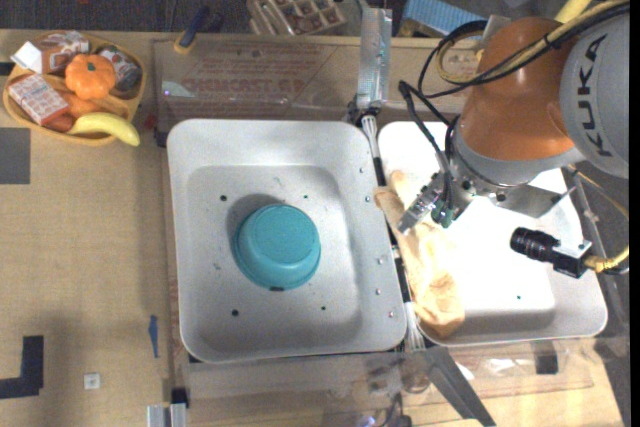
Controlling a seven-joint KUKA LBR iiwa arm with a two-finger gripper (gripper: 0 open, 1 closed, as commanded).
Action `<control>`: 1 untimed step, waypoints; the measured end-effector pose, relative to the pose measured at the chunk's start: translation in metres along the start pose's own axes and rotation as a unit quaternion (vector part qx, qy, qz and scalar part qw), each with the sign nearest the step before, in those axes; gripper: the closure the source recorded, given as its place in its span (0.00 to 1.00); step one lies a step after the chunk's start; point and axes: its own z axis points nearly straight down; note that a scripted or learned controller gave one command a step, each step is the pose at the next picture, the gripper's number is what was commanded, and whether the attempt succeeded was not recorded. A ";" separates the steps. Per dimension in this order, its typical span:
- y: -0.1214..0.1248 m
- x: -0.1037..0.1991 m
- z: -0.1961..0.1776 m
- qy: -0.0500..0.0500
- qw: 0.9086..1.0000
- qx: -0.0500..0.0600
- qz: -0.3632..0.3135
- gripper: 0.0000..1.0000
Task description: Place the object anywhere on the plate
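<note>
A round teal plate (pixel 278 245) lies in the middle of the left white bin (pixel 200 175). A long, limp tan object (pixel 432 280) lies along the left wall of the right bin (pixel 520 305), running from the bin's upper left down to its lower left corner. My gripper (pixel 430 209) hangs below the orange wrist band (pixel 515 110), right over the upper part of the tan object and touching or nearly touching it. The object's top end (pixel 392 198) pokes out to the left of the gripper, against the rim between the two bins.
A basket (pixel 70 100) with toy fruit and boxes sits at the far left of the bench. A black cylindrical part (pixel 545 248) with a cable sticks out over the right bin. Clutter and a metal post (pixel 374 50) stand behind the bins.
</note>
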 end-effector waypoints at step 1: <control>0.044 0.015 -0.014 -0.002 0.980 -0.002 -0.197 1.00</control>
